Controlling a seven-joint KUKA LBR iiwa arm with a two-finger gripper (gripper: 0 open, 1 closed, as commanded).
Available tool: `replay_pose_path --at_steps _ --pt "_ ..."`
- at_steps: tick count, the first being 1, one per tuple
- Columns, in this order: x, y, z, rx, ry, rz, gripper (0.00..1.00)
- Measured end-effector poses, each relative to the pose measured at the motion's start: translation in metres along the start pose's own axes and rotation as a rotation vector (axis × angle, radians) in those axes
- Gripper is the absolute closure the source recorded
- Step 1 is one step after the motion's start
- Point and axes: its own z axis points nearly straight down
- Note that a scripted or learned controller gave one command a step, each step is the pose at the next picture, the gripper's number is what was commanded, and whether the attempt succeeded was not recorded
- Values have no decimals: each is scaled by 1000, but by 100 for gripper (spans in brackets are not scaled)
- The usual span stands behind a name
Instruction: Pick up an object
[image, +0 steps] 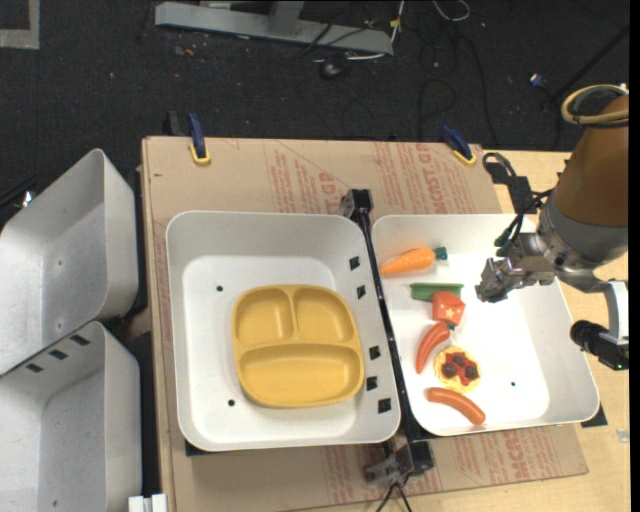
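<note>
The right bin (560, 385) holds toy food: an orange carrot (408, 262), a green piece (436, 291), a red piece (448, 309), a red pepper (431, 345), a small pizza (459, 369) and a red sausage (456, 404). My gripper (493, 287) hangs above the bin's right-hand part, to the right of the green and red pieces and apart from them. Nothing shows between its fingertips.
The left bin (200, 330) bears a yellow divided plate (297, 345). A black divider (378, 300) runs between the bins. Two spare white bins (60, 290) lie off the bench at the left. Cables trail over the dark floor behind.
</note>
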Motion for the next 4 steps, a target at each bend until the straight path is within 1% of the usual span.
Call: replay_pose_path --at_steps 1,2,3,4 --pt "45 2 9 2 -1 1 100" --pt "97 6 0 -1 -1 -1 100" --pt "161 7 7 1 -1 -1 100" --pt "213 5 -1 0 -1 -1 100"
